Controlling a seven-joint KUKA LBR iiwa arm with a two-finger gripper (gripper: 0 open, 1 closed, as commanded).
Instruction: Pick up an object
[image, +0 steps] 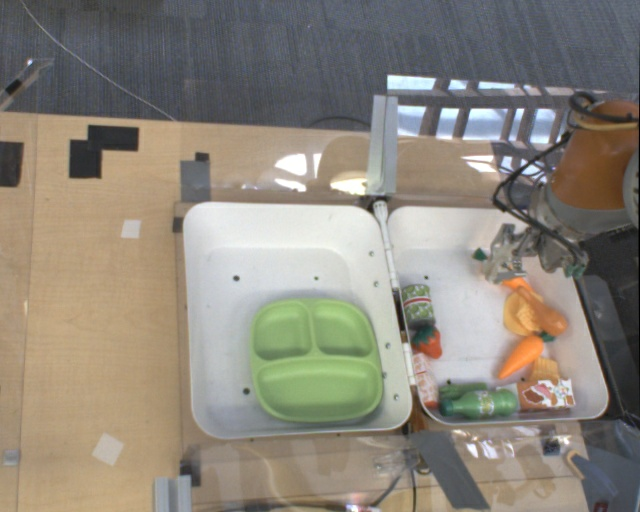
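Pincer hangs over the right bin's far end, and I cannot tell how it is set. The nearest item, an orange toy, sits just nearer the camera than it, its long axis slanting down-right toward the carrot.

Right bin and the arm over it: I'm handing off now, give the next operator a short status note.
Hand: low over the right bin, near its upper right part, just above an orange toy piece. Whether it grips anything cannot be told from the camera view.
Things in the right bin: carrot, green bottle, small red-and-white carton, a can and a strawberry along the left wall.
Left bin: green divided tray.
Done: nothing visibly lifted.
Left: close on one object, likely the orange piece nearest the hand, and raise it.
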